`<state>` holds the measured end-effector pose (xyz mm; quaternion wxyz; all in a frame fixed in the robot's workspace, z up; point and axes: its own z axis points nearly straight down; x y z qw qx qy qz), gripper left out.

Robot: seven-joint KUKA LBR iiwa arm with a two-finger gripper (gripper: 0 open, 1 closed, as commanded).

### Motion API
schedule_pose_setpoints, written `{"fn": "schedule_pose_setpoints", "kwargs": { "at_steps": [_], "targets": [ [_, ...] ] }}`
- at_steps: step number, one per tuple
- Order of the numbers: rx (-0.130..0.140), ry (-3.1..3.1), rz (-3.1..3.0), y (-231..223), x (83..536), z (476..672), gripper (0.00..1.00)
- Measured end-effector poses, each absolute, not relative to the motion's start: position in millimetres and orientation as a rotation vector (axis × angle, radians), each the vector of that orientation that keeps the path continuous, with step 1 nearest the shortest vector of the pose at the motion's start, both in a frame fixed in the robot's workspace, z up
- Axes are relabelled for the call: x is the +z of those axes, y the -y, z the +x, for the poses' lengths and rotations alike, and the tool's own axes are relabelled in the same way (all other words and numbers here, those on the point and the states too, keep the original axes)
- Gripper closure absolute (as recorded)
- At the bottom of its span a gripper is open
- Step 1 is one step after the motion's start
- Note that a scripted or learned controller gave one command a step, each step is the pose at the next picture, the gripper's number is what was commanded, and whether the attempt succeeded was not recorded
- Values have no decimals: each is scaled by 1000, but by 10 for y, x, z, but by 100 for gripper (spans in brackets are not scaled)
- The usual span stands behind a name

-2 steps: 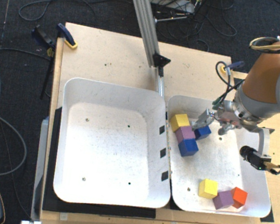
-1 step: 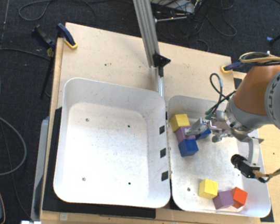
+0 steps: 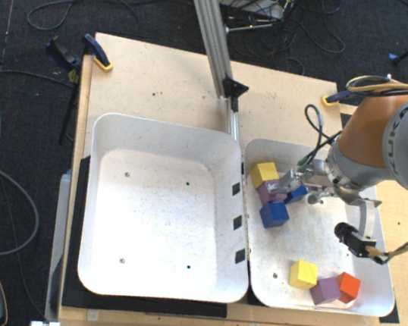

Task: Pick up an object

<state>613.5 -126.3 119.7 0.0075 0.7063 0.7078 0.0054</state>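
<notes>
My gripper (image 3: 286, 187) is low over the upper left part of the right bin (image 3: 373, 258), among a cluster of blocks. A yellow block (image 3: 265, 173) lies just to its left, with a purple block (image 3: 267, 194) partly hidden under it. A blue block (image 3: 274, 214) sits just below the gripper. Another blue piece (image 3: 298, 192) shows right beside the gripper, and I cannot tell whether it is held. The grey arm with its orange band (image 3: 370, 135) comes in from the right and hides the bin's upper right part.
Near the right bin's front edge lie a yellow block (image 3: 304, 274), a purple block (image 3: 325, 290) and an orange block (image 3: 349, 286). The left bin (image 3: 101, 180) is alongside. A metal pole (image 3: 216, 37) slants down to the bins' shared edge.
</notes>
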Motion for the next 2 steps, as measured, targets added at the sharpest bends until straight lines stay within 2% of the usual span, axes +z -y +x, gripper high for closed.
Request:
{"fn": "schedule_pose_setpoints", "kwargs": {
  "at_steps": [1, 2],
  "targets": [
    [21, -2208, 2209, 1270, 1297, 6146, 100],
    [5, -2221, 2215, 1204, 1852, 6089, 100]
  ]
}}
